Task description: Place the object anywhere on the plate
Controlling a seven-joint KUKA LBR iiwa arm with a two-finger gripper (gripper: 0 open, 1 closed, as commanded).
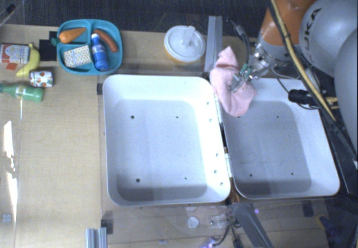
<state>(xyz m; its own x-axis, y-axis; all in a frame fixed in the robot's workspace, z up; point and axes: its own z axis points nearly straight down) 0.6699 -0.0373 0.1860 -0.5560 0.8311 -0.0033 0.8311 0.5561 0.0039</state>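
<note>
- camera view: two shallow white bins are seen side by side on the bench, the left bin larger in the frame, the right bin meeting it along a shared edge; both have smooth floors with small dark dots and rounded corners.
- a pink cloth, soft and crumpled, is draped over the far left corner of the right bin, its upper part lying over the bin's rim toward the shared edge.
- the gripper is set against the cloth's right side, and the cloth appears pinched between its fingers, though the fingertips are small and partly hidden by folds.
- a grey arm with an orange band is seen at the far right corner of the bench.
- a teal divided plate sits near the far left edge of the bench; its compartments hold an orange carrot-like toy, a reddish sausage-like toy, a blue bottle and a pale speckled piece.
- a round white lidded container with a yellow rim stands at the bench's far edge, behind the left bin.
- at the left edge a yellow banana, a small printed can, a green bottle and a red-and-white carton are grouped; their print cannot be read.
</note>
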